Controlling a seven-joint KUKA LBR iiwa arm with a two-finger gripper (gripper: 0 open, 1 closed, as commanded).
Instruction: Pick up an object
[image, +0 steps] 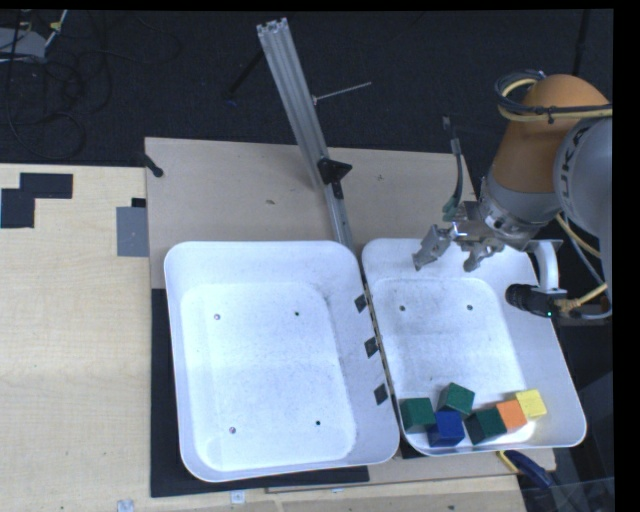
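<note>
The pickable things are a cluster of small cubes at the near edge of the right bin (470, 300): a green block (417, 411) at the left, a blue block (448, 428) just beside it, another green block (459, 397) behind that, a dark green block (487, 425), an orange block (511, 413) and a yellow block (531, 403) at the right end. They sit packed together, most of them touching a neighbour, close against the bin's sloped front wall.

They look like small rigid blocks, probably light and stiff, with flat faces that should take a two-finger pinch well. The crowding is the difficulty: fingers need free space on two opposite faces, so the yellow block at the outer end or the rear green one seems the easiest to take hold of, across sides that have no neighbour.

The gripper (447, 253) hangs over the far edge of the right bin, well apart from the blocks, its two fingers spread open with nothing between them. The left bin (260, 360) lies alongside, and a metal rail (300, 110) leans in from behind.
</note>
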